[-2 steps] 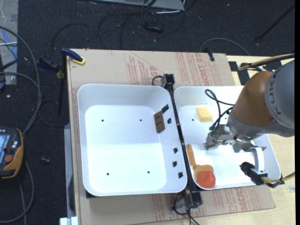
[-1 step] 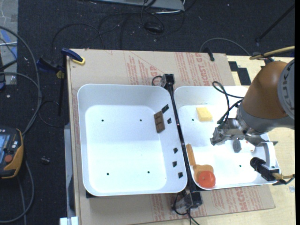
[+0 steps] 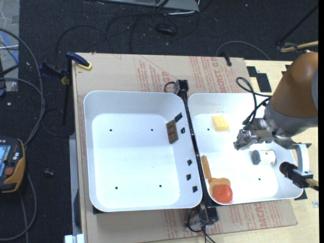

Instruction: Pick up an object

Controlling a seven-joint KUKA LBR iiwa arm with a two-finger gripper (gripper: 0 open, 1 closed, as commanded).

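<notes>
My gripper [image 3: 242, 140] hangs over the middle of the right bin [image 3: 230, 96], reaching in from the right. A yellow block [image 3: 220, 122] lies a little behind and to its left. Just right of and in front of the gripper rests a small white and grey object [image 3: 264, 157]. At the bin's front left corner sits a red-orange ball [image 3: 222, 192] beside a tan wooden piece [image 3: 206, 168]. In the left bin [image 3: 101, 101], a brown block [image 3: 172, 131] lies against the right wall, with a small dark piece [image 3: 178, 118] just behind it.
A raised divider [image 3: 193, 140] with small dark clips separates the two bins. Both stand on a cardboard sheet [image 3: 152, 70]. Cables and a blue-and-yellow clamp [image 3: 78, 61] lie beyond the board at the back left.
</notes>
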